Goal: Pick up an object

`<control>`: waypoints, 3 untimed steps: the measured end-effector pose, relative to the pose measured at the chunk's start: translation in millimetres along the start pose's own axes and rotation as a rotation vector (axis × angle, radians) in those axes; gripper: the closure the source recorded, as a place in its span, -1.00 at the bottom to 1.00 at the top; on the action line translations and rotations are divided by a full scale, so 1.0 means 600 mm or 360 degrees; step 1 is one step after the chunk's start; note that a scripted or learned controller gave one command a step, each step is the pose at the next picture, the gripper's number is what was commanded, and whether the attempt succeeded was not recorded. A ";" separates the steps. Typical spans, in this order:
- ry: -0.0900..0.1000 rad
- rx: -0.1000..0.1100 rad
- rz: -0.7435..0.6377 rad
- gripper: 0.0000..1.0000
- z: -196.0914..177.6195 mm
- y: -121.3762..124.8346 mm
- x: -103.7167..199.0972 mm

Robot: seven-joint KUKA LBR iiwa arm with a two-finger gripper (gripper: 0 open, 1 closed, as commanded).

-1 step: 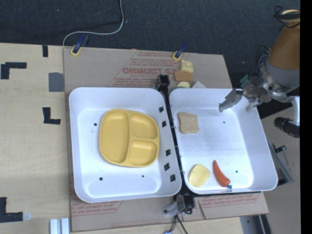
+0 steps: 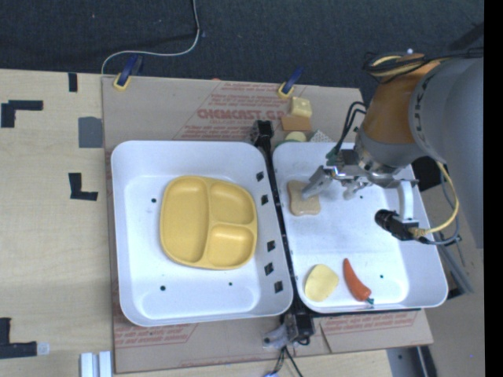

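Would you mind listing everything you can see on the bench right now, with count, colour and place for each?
shallow white plastic bins: two, white, side by side on the brown cardboard sheet
yellow divided plastic plate: one, yellow, in the left bin
tan bread-like piece: one, beige, upper left of the right bin
pale yellow rounded piece: one, right bin's front
orange-red carrot-shaped toy: one, beside the yellow piece
small blocks: tan and yellow, outside behind the right bin
blue clips: two, cardboard's back edge
pincer: one, grey, next to the bread-like piece
grey arm with orange band: one, from the right
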State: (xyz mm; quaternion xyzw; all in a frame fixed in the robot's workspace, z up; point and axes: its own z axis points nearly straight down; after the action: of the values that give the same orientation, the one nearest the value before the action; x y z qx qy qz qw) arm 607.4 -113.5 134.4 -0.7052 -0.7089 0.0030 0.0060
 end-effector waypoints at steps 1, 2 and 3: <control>-0.0006 -0.0009 0.0005 -1.00 0.074 0.018 0.018; -0.0006 -0.0018 0.0006 -1.00 0.082 0.024 0.014; -0.0009 -0.0021 0.0005 -1.00 0.082 0.029 0.033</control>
State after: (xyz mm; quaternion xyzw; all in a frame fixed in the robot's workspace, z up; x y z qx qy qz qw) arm 623.8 -93.5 84.8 -0.7063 -0.7079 0.0002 -0.0006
